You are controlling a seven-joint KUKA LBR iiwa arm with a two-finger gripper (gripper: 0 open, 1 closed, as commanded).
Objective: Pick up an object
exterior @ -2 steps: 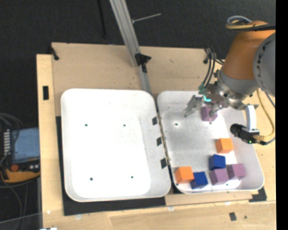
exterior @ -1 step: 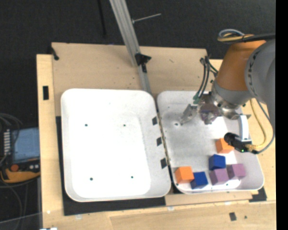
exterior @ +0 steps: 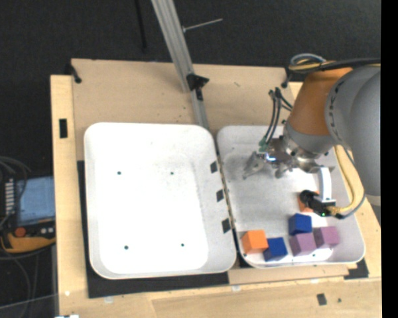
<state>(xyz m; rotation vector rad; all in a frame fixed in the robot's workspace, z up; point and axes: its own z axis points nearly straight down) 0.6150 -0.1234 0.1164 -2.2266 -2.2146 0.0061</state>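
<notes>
**Figure. Pick-up task, opening stage.** The arm [exterior: 331,111] reaches over the table [exterior: 65,197] from its right edge. The claw [exterior: 268,166] hangs above a bare stretch of the right bin [exterior: 252,204], in the half of that bin toward the table's far edge. You can see its fingers [exterior: 252,168] splayed with nothing between them, so read the claw as released. The view is coarse there, so treat this reading as probable rather than certain.

The candidate objects cluster at the end of the bin by the table's near edge, toward its near right corner. There you find an orange block [exterior: 255,240] just beside a lower blue block [exterior: 276,248], then a left purple block [exterior: 303,244] with an upper blue block [exterior: 300,224] just behind it. A right purple block [exterior: 330,236] lies close to the bin's wall. All five rest on the bin floor, well apart from the claw.

Nothing of the task is done yet, since no block is touched, gripped or lifted. Judging from this layout, the whole sequence remains for you: travel to the cluster, descend over one block, close, and raise it.
</notes>
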